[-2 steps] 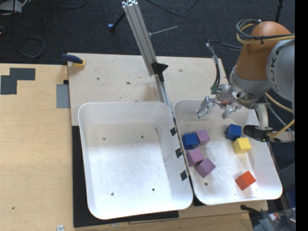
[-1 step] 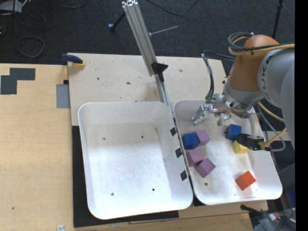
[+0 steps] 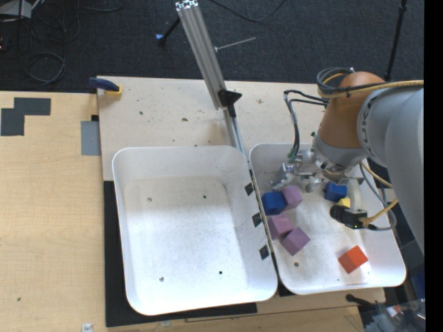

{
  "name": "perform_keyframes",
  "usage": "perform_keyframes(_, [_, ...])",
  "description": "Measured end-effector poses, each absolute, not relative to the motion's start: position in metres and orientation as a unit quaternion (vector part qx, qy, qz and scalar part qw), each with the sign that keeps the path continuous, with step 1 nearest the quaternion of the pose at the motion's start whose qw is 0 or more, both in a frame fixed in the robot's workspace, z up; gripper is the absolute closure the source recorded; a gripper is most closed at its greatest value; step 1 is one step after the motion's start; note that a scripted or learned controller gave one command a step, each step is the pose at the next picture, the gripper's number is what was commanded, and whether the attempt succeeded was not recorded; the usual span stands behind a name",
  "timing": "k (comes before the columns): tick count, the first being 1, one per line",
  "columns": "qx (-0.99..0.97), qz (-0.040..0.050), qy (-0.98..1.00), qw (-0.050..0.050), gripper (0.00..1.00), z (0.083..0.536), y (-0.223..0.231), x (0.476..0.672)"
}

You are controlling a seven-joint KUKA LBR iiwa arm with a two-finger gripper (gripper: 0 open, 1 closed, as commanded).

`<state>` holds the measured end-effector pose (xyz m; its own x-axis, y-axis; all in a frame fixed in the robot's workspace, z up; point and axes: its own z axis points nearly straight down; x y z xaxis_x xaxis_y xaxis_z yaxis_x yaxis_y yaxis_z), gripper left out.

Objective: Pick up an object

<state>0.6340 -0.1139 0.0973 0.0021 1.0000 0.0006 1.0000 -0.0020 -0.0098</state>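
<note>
Overhead slanted view of the surface (image 3: 159, 116) carrying two shallow white bins. The left bin (image 3: 131, 178) sits beside the right bin (image 3: 387, 268), which holds all the candidate objects. The end effector (image 3: 299, 175) hangs low over the far-left part of the right bin, beneath the arm's orange band (image 3: 342, 116); whether it is open or closed cannot be told from this angle, and nothing is seen gripped.

Just below it lie a blue block (image 3: 273, 202) and a purple block (image 3: 292, 197), touching or nearly so. Two more purple blocks (image 3: 280, 225) (image 3: 295, 241) lie nearer, close together by the bin's left wall. A second blue block (image 3: 336, 191) sits to the right, partly hidden by cables, and an orange block (image 3: 354, 259) lies well apart at the near right.

Judgement: the step in hand is the descent onto the blue-and-purple pair. To do it well, centre on one block alone, so that the neighbour is not wedged or pushed, and keep clear of the bin wall. The isolated orange block would be the cleaner target.
</note>
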Motion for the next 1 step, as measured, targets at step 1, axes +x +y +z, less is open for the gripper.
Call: perform_keyframes(1, [-0.710, 0.0012, -0.705, 0.002, 1.00, 0.1112, -0.1150, 0.6355])
